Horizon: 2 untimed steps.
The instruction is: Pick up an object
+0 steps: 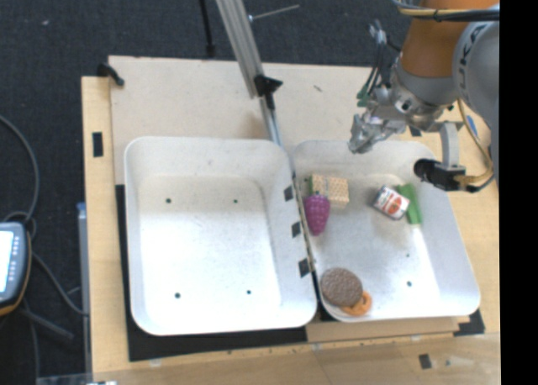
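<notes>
Camera view
My arm: it reaches in from the right, the orange band [445, 13] high at the top right corner, the grey wrist below it.
My pincer [363, 141]: it hangs over the far edge of the right bin [437, 270], tips pointing down and to the left. Nothing shows between the tips. Whether they are parted or pressed together I cannot tell; they are too small and blurred.
Waffle-like tan block [329, 189]: in the right bin, near its far left corner, below and left of my pincer, apart from it.
Purple berry-shaped piece [317, 213]: just in front of the tan block, touching or nearly touching it, close to the wall between the bins.
Small red and white can [391, 202]: on its side in the middle right of the bin, below my pincer and apart from it.
Green piece [411, 204]: right beside the can, on its right.
Brown round disc [340, 287]: at the near left of the right bin.
Orange piece [361, 303]: tucked at the disc's near right edge.
Left bin [210, 232]: white, alongside the right one.
Bench [176, 93]: pale board under both bins.
Metal post [239, 30]: slants up from between the bins toward the top.
</notes>
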Each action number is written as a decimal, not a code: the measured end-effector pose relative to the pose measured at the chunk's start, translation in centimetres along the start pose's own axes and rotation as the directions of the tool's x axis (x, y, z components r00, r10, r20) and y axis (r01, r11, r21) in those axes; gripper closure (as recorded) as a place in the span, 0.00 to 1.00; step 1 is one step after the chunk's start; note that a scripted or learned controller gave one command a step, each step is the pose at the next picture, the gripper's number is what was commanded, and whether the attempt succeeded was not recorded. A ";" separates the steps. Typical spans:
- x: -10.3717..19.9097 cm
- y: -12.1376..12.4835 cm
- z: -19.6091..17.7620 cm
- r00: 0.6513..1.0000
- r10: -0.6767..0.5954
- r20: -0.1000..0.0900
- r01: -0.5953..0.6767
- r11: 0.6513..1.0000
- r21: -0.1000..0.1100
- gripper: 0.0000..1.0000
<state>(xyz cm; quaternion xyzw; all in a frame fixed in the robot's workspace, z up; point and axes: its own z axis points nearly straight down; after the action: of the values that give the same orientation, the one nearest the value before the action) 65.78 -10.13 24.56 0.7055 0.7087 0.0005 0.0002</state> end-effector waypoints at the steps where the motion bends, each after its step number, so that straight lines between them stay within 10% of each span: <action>1: 5.1 -3.1 -0.5 1.000 -0.001 -0.001 0.001 1.000 0.001 1.00; 2: 10.3 -4.8 -1.2 1.000 -0.003 -0.002 0.003 1.000 0.000 1.00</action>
<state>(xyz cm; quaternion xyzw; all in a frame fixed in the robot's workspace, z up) 60.88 0.12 25.71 0.7045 0.7097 0.0010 -0.0006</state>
